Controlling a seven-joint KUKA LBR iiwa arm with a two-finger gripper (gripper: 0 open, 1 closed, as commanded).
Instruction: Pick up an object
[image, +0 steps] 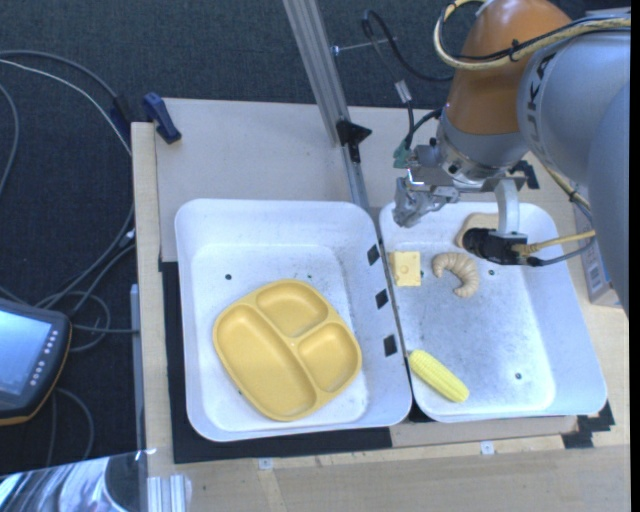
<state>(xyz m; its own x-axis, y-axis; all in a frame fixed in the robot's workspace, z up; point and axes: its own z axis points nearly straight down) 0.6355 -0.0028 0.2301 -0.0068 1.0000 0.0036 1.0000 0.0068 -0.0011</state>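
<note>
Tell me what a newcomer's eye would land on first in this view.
Probably the yellow divided plate, lying alone in the left bin. Next, the grey arm with its orange band at the upper right, its gripper hanging over the right bin's far left corner. Below it lie a cheese piece, a croissant and a corn cob.

Divided plate (287, 346) in left bin (200, 235); cheese (407, 269), croissant (458, 272), corn (438, 376) in right bin (560, 345)
</note>
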